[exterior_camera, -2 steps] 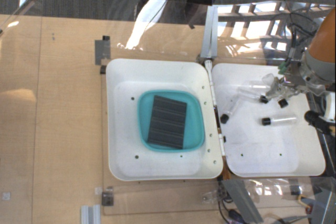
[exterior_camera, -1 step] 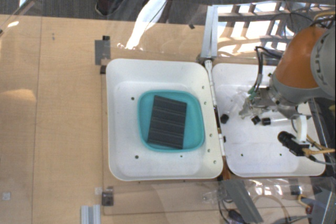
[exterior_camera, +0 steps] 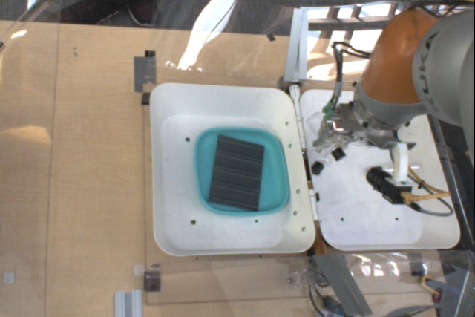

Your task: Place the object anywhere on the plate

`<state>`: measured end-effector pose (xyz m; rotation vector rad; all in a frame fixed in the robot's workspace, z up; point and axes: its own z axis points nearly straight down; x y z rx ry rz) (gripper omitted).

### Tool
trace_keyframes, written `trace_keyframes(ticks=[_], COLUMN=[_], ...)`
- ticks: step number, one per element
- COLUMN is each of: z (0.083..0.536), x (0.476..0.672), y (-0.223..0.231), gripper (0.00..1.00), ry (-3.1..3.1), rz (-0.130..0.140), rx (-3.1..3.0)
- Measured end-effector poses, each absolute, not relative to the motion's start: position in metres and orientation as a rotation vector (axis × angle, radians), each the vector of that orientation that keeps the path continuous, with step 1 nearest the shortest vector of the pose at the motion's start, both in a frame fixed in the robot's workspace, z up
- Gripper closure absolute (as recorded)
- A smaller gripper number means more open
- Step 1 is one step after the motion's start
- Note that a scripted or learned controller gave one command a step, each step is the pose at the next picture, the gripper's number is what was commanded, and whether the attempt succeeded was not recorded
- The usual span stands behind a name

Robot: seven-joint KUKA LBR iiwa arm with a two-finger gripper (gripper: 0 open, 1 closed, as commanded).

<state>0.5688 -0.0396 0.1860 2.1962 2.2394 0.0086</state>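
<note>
Over in the left bin (exterior_camera: pixel 171 226), the dark ribbed object (exterior_camera: pixel 237 173) is lying flat on the teal plate (exterior_camera: pixel 277 182), so placing looks done imo. Claw (exterior_camera: pixel 332 139) is over the right bin (exterior_camera: pixel 356 226), can't tell its state tbh. Next prob just retreat.

The wooden bench (exterior_camera: pixel 74 159) bears two white bins (exterior_camera: pixel 171 234) side by side.
</note>
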Motion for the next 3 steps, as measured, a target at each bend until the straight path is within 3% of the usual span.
trace_keyframes(ticks=[1, 2, 3], z=[0.184, 0.184, 0.185], x=[0.564, 0.564, 0.498], y=[0.025, 0.024, -0.002], gripper=[1.00, 0.00, 0.00], ry=[2.330, 2.329, 2.350], rz=[0.005, 0.005, 0.005], rx=[2.104, 2.105, 2.081])
